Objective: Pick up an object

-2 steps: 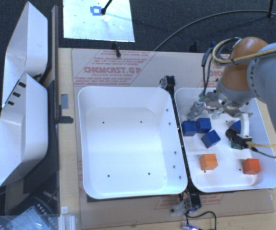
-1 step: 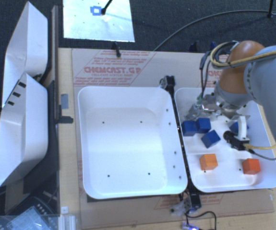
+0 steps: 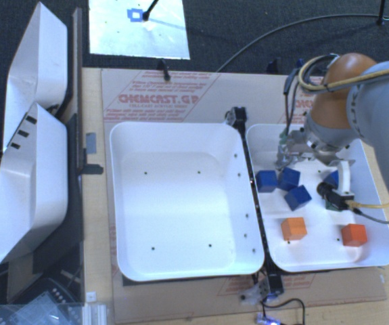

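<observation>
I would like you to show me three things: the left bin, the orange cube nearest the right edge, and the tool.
left bin (image 3: 123,137): camera view, on its bare rear-left rim.
orange cube (image 3: 354,234): camera view, on its top face.
tool (image 3: 287,158): camera view, at its tip above the blue cubes.

The claw (image 3: 287,156) hangs over blue cubes (image 3: 289,179) in the right bin (image 3: 377,249).

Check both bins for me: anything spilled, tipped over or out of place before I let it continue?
Nothing stands out. The blue cubes and two orange cubes all sit inside the right bin, none spilled onto the bench. The gripper hangs just above the blue cluster. The left bin sits square beside it.
</observation>
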Tool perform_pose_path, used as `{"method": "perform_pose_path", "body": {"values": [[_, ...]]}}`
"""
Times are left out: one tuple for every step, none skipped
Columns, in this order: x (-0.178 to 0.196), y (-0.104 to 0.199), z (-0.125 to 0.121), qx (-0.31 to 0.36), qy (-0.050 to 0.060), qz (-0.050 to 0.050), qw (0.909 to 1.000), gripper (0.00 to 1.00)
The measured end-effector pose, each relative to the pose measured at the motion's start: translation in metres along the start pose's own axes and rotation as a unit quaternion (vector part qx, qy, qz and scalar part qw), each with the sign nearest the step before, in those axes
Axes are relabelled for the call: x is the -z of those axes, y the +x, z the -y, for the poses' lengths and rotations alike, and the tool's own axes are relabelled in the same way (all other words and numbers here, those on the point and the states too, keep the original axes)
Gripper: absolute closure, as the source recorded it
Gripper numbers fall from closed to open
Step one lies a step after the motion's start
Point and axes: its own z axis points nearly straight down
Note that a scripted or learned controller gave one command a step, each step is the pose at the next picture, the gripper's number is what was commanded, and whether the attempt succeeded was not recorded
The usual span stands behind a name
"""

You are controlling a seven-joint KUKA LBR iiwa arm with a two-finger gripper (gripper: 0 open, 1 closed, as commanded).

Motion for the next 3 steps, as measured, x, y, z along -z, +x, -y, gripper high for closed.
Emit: {"method": "perform_pose_path", "body": {"values": [[0.050,-0.010,-0.003,0.000,-0.001,0.000,1.0000,1.00],[0.113,-0.010,-0.002,0.000,-0.002,0.000,1.0000,1.00],[0.168,-0.017,-0.011,0.000,-0.001,0.000,1.0000,1.00]]}}
